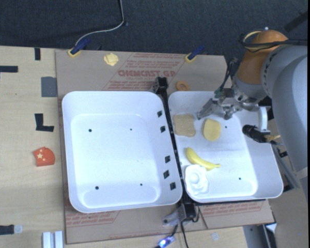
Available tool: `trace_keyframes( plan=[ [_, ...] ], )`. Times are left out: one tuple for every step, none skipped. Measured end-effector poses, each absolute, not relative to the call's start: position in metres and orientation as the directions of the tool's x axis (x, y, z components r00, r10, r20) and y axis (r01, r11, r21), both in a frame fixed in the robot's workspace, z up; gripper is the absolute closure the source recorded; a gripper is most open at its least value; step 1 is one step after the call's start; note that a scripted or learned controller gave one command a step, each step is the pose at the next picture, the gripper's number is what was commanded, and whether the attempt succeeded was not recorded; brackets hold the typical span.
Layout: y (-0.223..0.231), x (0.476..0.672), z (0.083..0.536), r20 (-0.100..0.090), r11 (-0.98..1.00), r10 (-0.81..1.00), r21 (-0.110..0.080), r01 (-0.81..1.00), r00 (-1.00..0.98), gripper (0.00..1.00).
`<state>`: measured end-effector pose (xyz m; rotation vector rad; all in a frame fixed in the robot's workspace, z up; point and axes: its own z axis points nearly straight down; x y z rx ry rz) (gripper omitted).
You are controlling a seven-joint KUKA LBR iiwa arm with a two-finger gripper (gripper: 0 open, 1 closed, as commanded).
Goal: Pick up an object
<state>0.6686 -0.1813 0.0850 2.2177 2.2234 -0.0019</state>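
Pale yellow rounded block in the right white bin, just below the claw.
The metal two-finger gripper hangs spread and empty above it; tan bread slice left, yellow banana and white bottle nearer the front.

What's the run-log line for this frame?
gripper: above right bin, nothing held | nearest: yellow block | also: bread slice, banana, white bottle

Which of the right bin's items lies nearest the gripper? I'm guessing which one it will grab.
The pale yellow rounded block, just below the gripper. The tan slice lies further left; the banana and white bottle sit toward the bin's near end.
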Motion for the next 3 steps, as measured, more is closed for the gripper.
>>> trace_keyframes(
  plan=[
    [-0.218,0.622,0.086,-0.002,-0.002,1.0,0.0,1.0,0.002,0.0],
    [-0.164,0.671,0.085,0.0,0.007,1.0,0.003,1.0,-0.007,0.0],
    [-0.204,0.637,0.086,-0.002,-0.002,1.0,0.0,1.0,0.002,0.0]
  ],
)
